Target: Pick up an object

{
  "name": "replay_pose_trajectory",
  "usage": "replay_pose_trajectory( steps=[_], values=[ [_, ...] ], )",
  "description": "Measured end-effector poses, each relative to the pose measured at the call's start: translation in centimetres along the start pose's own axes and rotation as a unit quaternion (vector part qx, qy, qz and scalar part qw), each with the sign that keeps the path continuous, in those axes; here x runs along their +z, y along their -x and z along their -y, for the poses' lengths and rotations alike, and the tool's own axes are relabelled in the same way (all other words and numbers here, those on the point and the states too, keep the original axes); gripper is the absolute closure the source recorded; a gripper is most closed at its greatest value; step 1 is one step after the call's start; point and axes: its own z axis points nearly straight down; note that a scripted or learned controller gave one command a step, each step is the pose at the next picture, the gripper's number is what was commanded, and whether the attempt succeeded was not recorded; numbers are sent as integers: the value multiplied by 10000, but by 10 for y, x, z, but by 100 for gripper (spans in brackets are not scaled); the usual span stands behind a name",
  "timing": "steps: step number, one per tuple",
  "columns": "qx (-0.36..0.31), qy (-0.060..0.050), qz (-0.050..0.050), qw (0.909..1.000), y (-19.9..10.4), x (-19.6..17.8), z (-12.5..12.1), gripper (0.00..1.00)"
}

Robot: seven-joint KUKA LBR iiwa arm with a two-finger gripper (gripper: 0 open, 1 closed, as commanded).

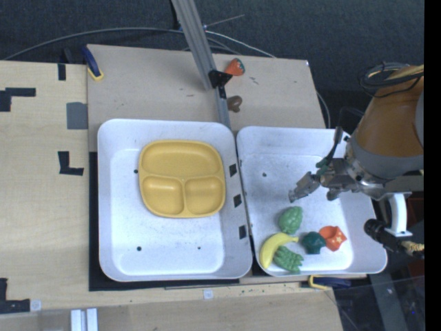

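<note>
On the table [158,81] sit two shallow white plastic bins side by side. The left bin [117,205] holds a yellow plastic divided plate [182,178], lying flat toward the bin's far edge, its three compartments facing up. The right bin [275,150] holds a cluster of small toys near its near edge: a light green lumpy vegetable toy [291,219], a yellow banana toy [271,248] curved along the near left corner, a bright green ridged toy [288,258] touching the banana, a dark teal toy [313,242], and an orange-red toy [333,238] just beside the teal one.

The grey arm with its orange band [389,126] reaches in over the right bin's right edge. Its end effector [310,183] hangs above the bin's middle, just beyond the light green toy and apart from it. Its two fingers appear spread, with nothing between them.
</note>
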Motion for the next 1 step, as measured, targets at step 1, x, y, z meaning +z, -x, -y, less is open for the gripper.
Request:
replay_pose_trajectory(
  steps=[1],
  values=[
    [1, 1, 0, 10000, 0, 0, 0, 0]
  ],
)
